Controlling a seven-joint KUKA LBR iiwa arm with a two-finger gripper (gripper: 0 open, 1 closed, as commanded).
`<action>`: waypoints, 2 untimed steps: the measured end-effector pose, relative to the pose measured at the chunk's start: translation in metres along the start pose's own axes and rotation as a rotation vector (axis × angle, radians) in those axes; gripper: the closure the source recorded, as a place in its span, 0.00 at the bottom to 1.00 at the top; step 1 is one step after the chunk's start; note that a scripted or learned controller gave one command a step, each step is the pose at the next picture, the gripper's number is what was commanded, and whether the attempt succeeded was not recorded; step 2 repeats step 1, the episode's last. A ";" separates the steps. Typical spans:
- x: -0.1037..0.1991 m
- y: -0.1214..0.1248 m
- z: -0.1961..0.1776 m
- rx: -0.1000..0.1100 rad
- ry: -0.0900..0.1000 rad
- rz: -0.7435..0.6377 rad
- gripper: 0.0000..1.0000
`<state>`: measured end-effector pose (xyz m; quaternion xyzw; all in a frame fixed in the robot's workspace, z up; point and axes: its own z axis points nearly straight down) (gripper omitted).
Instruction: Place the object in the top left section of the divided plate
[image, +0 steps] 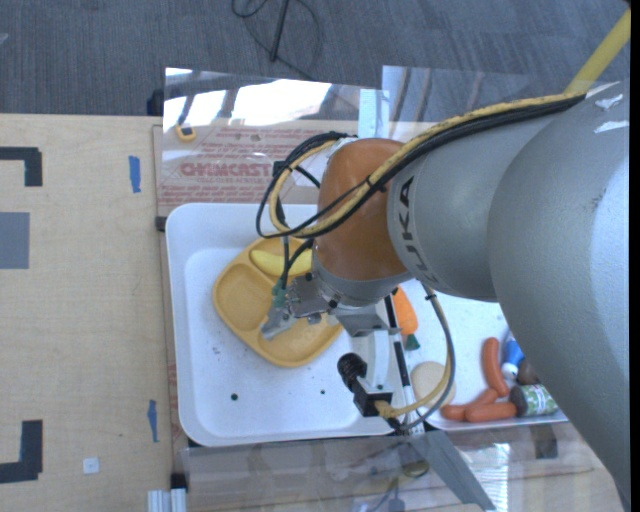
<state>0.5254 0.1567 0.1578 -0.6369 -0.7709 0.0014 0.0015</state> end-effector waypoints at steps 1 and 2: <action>-0.001 0.001 -0.009 -0.002 0.000 0.003 1.00; -0.001 0.001 -0.009 -0.002 0.000 0.003 1.00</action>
